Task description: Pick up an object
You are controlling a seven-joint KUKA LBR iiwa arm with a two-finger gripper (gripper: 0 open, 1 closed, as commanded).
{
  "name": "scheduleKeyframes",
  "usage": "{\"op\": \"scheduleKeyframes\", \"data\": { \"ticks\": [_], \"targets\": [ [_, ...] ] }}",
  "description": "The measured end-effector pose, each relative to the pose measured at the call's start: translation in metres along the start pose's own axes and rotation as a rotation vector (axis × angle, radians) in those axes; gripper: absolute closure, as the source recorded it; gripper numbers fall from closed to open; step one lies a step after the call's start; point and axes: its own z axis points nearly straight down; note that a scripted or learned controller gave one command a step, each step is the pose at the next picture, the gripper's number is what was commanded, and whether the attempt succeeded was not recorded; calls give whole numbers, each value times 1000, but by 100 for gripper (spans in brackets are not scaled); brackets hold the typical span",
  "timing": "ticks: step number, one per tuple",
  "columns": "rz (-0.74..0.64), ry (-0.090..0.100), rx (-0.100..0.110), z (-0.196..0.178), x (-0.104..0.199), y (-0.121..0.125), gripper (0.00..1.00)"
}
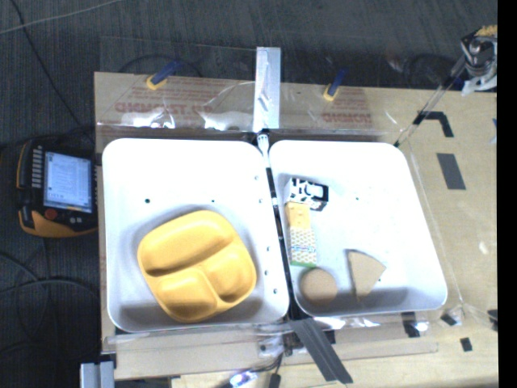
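Four candidates near centre divider: yellow-green slim carton beside it, light, stiff; grip across narrow sides. Yellow moulded plastic tray left: broad, awkward. Pincer state: cannot tell.

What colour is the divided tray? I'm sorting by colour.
Yellow tray, in the left bin, camera view.

Robot body: pose and state cannot be read here. Sole candidate entry: a wired fitting on a thin dark rod; unclear whether it belongs to the arm.
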Motion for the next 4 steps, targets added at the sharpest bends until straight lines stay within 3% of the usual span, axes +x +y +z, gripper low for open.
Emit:
{"op": "scheduleKeyframes", "data": {
  "ticks": [1, 2, 3, 4],
  "targets": [
    [-101, -1, 1, 17, -23, -9, 0],
    [1, 0, 4, 63, -64, -33, 0],
    [-3, 2, 0, -2, -62, -76, 0],
    [-16, 3, -1, -2, -16, -204, 0]
  ]
}}
